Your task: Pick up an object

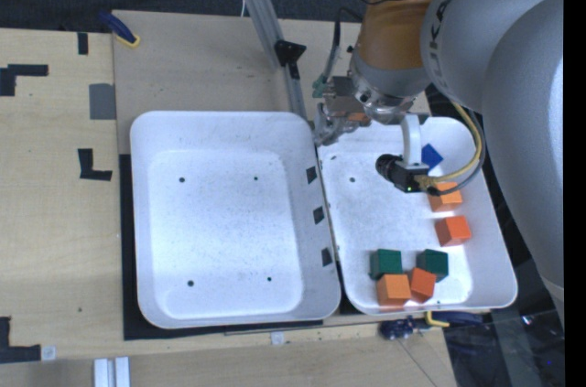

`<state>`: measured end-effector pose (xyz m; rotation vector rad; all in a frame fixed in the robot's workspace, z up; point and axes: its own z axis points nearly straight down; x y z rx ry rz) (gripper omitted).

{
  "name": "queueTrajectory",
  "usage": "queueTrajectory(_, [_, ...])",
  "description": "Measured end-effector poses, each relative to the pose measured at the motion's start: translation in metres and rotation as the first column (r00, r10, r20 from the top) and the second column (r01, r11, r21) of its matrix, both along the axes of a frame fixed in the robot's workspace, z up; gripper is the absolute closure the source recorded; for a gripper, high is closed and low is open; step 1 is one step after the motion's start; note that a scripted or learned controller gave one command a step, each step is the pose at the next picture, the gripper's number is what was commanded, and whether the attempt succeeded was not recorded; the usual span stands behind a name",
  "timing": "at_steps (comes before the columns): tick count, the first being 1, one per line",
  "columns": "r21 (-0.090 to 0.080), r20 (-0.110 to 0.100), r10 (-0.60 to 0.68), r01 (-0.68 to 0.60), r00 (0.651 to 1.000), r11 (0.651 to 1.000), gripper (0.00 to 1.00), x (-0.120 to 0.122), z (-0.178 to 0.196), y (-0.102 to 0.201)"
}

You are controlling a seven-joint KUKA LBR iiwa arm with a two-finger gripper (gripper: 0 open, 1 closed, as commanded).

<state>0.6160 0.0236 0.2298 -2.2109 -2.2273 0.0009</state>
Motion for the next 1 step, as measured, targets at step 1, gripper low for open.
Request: queueTrajectory(1, [0.0,0.002,0.001,-0.001,1.0,1.0,1.0,-0.0029,0.0109,0.0558])
